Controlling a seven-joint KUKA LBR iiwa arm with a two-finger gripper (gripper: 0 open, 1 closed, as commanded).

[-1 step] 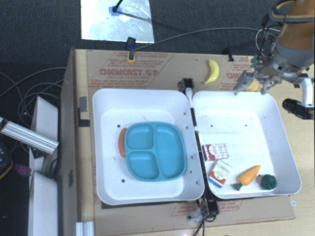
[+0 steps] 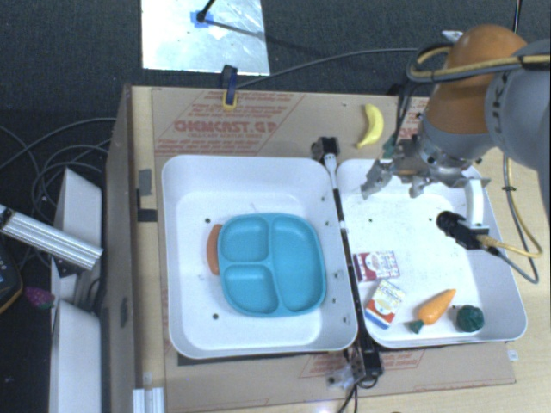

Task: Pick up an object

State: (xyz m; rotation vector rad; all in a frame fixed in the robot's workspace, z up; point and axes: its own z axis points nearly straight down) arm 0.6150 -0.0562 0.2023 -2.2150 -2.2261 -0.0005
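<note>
- Dark carpet surrounds the desk (image 2: 258, 123), which is topped with printed brown cardboard; a shiny foil-like sheet (image 2: 205, 22) lies on the floor at the upper left of the frame.
- Two white bins sit side by side on the desk, with their inner rims touching at centre frame.
- Left bin (image 2: 189, 196): holds a blue divided plate (image 2: 271, 261), lying flat. An orange-brown sausage-shaped piece (image 2: 213, 248) lies against the plate's left edge.
- Right bin (image 2: 422, 248): four loose things, all in its lower half.
  - Red-and-white carton (image 2: 376, 266), near the bin's left wall.
  - Smaller white carton (image 2: 385, 302), just below the first, tilted.
  - Carrot (image 2: 433, 306), lying to the right of the smaller carton, tip pointing upper right.
  - Dark green round thing (image 2: 469, 317), just beside the carrot, at the lower right corner.
- Banana (image 2: 372, 125): on bare cardboard outside the bins, above the right bin's upper left corner.
- Arm (image 2: 482, 76) reaches in from the upper right of the frame.
- End effector (image 2: 396, 183): over the upper left part of the right bin, fingers spread apart, nothing between them. It is well apart from the cartons and the carrot.
- Cannot tell whether the fingertips touch the bin floor.
</note>
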